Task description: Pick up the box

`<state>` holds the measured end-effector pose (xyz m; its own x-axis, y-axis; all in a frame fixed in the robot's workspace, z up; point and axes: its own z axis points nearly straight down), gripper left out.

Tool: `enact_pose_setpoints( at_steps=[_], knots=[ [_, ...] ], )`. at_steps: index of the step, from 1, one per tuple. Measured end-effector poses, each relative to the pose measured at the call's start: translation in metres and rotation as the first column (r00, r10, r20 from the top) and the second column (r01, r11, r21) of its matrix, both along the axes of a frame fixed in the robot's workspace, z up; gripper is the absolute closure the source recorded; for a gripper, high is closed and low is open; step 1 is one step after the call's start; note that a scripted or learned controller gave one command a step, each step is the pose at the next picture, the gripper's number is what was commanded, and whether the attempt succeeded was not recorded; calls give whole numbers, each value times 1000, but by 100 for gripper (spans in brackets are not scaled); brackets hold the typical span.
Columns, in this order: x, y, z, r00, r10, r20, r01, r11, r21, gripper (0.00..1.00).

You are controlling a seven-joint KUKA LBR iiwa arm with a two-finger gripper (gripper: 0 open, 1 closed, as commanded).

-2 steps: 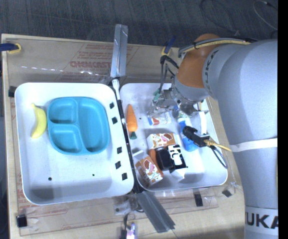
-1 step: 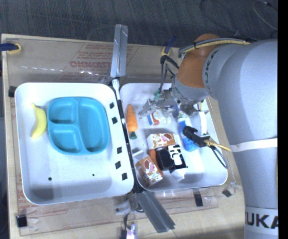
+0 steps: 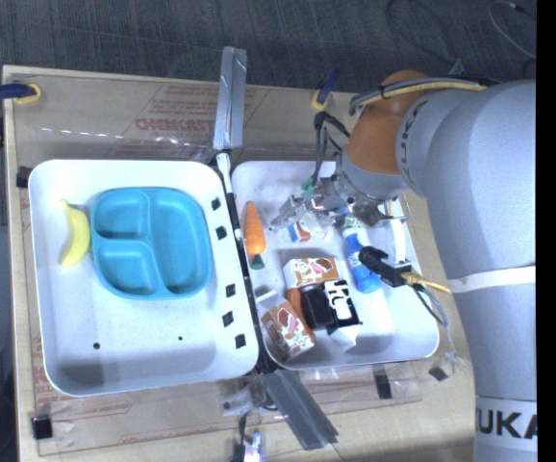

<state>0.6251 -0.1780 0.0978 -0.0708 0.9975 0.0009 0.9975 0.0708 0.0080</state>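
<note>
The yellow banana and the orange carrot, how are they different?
The curved yellow banana lies in the left white bin, beside the blue divided plastic plate; the straight orange carrot lies in the right white bin, against its left wall. The banana bends like a crescent, while the carrot tapers to a point. The banana looks longer. Both lie flat, running roughly top to bottom.

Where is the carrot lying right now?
In the camera view, the carrot lies in the right bin, against its left wall beside the divider, above the patterned boxes.
</note>
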Motion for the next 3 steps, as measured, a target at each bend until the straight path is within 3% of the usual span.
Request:
enact_pose_setpoints(
  at_steps=[1,2,3],
  knots=[
    [1,-1,9,1000,3,0,-3,1000,-3,100],
    [1,-1,9,1000,3,0,-3,1000,-4,0],
    [-1,-3,1,999,-38,3,38,999,-2,0]
  ],
)
